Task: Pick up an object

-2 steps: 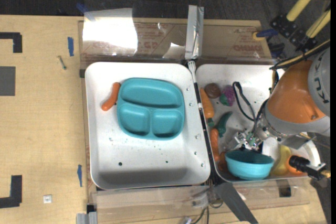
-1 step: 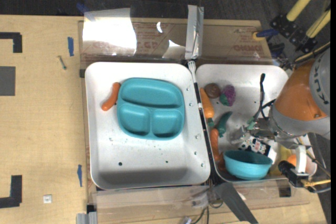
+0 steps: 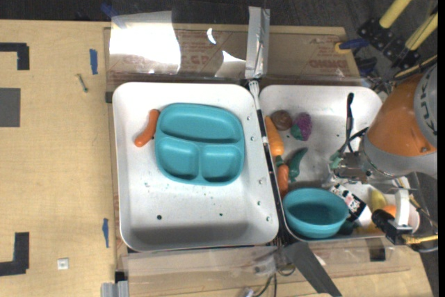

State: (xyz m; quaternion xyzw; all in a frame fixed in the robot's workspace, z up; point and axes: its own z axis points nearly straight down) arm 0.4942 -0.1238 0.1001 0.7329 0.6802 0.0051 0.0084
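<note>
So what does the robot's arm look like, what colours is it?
The arm is fat and rounded, grey with a bright orange band above the wrist. Part of a dark letter shows on the grey. A thin black cable loops up beside it. At its end is a dark metal gripper over the right bin.

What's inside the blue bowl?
The blue bowl in the right bin shows only its bare blue inside. Toys lie beside it, like a carrot. What lies underneath the bowl is covered.
</note>
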